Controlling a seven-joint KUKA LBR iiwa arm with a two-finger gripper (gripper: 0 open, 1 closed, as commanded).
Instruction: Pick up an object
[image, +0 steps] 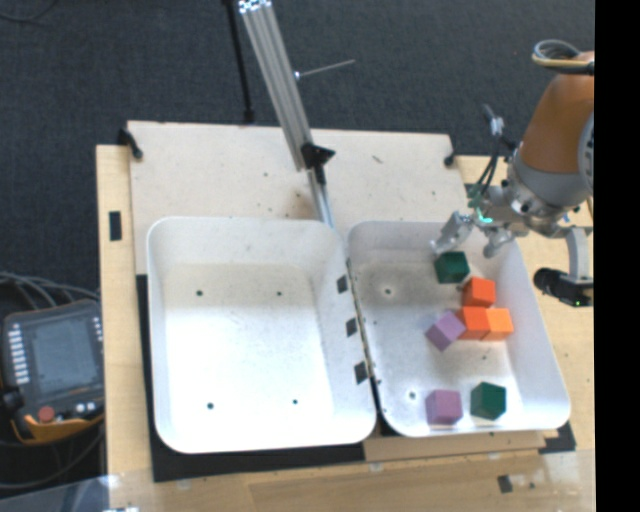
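Note:
The right bin (400, 410) holds several small blocks. A dark green cube (452, 266) lies near its far side, with two orange blocks (479, 292) (488, 322) just in front of it and a purple block (445, 330) to their left. Another purple block (443, 406) and a green cube (488, 400) sit near the front wall. My gripper (472, 235) hangs above the bin's far right corner, just behind the dark green cube, fingers spread open with nothing between them.
The left bin (160, 300) stands beside the right one. A slanted metal pole (285, 95) rises behind the bins. A teach pendant (52, 360) lies off the bench at left. The wooden bench (270, 170) extends behind the bins.

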